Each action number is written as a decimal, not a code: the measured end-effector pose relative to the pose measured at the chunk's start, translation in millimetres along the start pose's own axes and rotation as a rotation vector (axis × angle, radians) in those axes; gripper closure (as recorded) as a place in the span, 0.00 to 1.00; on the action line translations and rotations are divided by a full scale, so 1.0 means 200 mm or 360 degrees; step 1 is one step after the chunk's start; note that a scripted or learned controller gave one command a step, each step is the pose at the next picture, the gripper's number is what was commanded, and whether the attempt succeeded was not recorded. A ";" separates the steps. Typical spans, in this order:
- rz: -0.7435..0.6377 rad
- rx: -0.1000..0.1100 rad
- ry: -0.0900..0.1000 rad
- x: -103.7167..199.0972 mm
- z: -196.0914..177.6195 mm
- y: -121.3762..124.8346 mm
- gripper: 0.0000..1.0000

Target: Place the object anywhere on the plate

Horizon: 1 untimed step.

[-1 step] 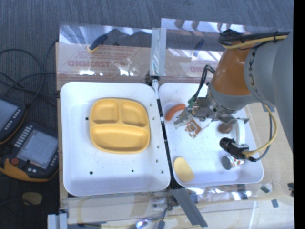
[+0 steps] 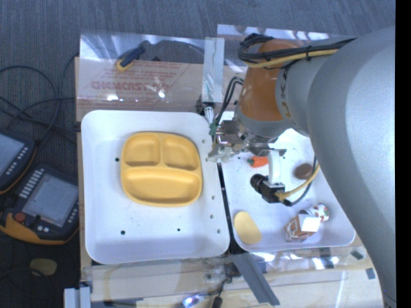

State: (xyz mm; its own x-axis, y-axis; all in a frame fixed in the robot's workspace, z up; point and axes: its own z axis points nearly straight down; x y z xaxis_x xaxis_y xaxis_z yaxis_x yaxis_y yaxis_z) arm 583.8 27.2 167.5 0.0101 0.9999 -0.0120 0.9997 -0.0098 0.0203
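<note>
Centre-left of frame, yellow plate [image 2: 160, 168] sitting in left bin [image 2: 96, 236], three compartments facing up. Arm [image 2: 334, 88] reaching in from right, hanging over right bin [image 2: 340, 236]. Gripper [image 2: 221, 147] hovering at upper left of right bin, just beside divide between bins; whether clenched or released, cannot tell. Loose things all lying in right bin: orange bit [image 2: 259, 162] near gripper, brown disc [image 2: 303, 170] toward right, yellow oval [image 2: 247, 228] at lower left, red-white item [image 2: 308, 222] at lower right.
</note>
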 end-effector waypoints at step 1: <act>-0.0016 0.0036 0.0011 0.21 -0.07 0.42 1.00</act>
State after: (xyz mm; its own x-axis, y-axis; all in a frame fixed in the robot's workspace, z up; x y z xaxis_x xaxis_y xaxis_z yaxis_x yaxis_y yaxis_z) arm 668.1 69.5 183.2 -0.0002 1.0000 -0.0052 1.0000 0.0002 -0.0021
